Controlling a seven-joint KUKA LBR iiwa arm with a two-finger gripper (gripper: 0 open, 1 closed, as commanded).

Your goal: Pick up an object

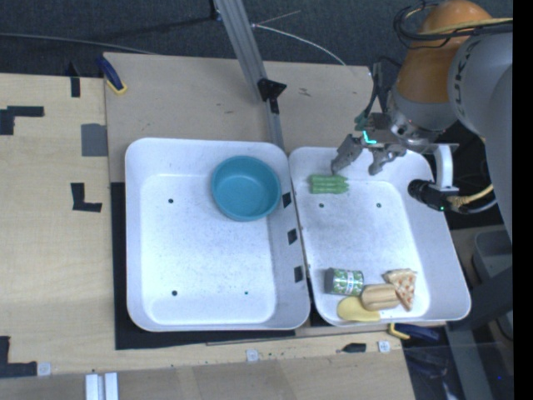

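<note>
Yellow banana-looking piece (pixel 358 310), a hot dog toy (pixel 380 296), a pizza slice (pixel 403 287) and a small can (pixel 343 282) crowd the right bin (pixel 433 248) around 6 o'clock. Up at 11, the green ridged block (pixel 329 185) lies flat. The gripper (pixel 363 158) hangs just off its 1 o'clock side, fingers spread, pinching nothing. Likely fail: dropping off-center and just nudging it into the wall. Blue bowl (pixel 245 188) sits in the left bin (pixel 158 248).
</note>
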